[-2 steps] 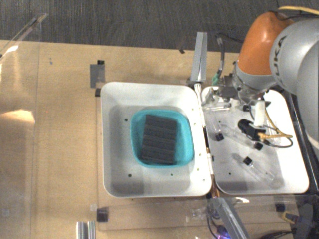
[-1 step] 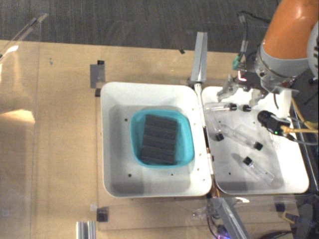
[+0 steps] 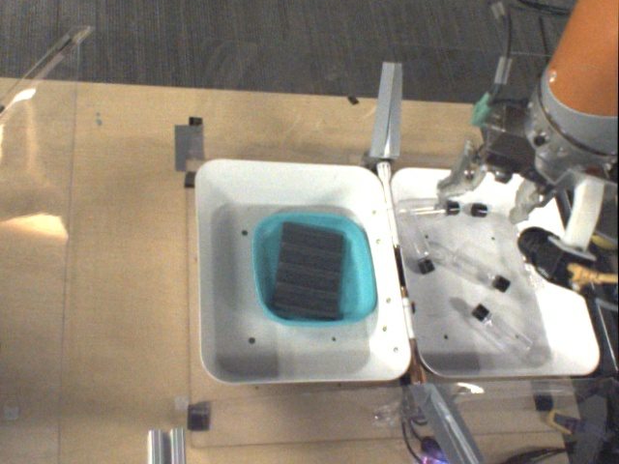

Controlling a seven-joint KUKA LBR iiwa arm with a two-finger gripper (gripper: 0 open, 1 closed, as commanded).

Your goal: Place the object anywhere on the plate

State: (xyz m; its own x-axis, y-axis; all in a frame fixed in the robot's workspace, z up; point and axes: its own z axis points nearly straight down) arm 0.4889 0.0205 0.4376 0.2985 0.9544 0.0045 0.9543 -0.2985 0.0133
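A dark grey ribbed block (image 3: 309,272) lies flat on the teal plate (image 3: 360,276) in the middle of the left bin (image 3: 218,288). My gripper (image 3: 493,193) hangs over the far part of the right bin (image 3: 571,351), well to the right of the plate. Its fingers (image 3: 461,182) stand apart, open, and nothing shows between them.
Several small black pieces (image 3: 425,265) and clear plastic bits (image 3: 503,332) lie scattered across the right bin's floor. A grey metal post (image 3: 387,114) stands at the back between the two bins. Bare bench stretches to the left.
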